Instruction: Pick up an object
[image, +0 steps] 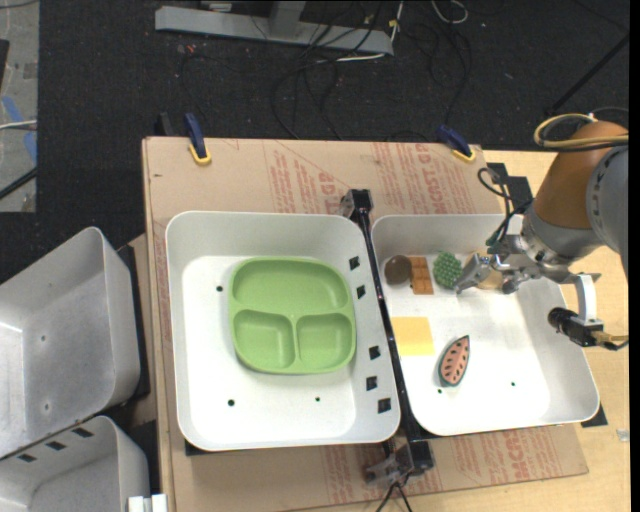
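The gripper (478, 277) hangs near the right bin's (560, 400) far edge, jaws narrowly parted and holding nothing; the green spiky ball (447, 267) sits just beside them, toward the divider.

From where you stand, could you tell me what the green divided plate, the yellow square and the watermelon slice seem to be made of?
The green divided plate looks like moulded plastic: one even colour, rounded compartment ridges, a soft sheen. The yellow square seems matte and flat, possibly foam or sponge, though I cannot be sure. The watermelon slice is likely a plastic or rubber toy, with its printed seeds and a neat green rim.
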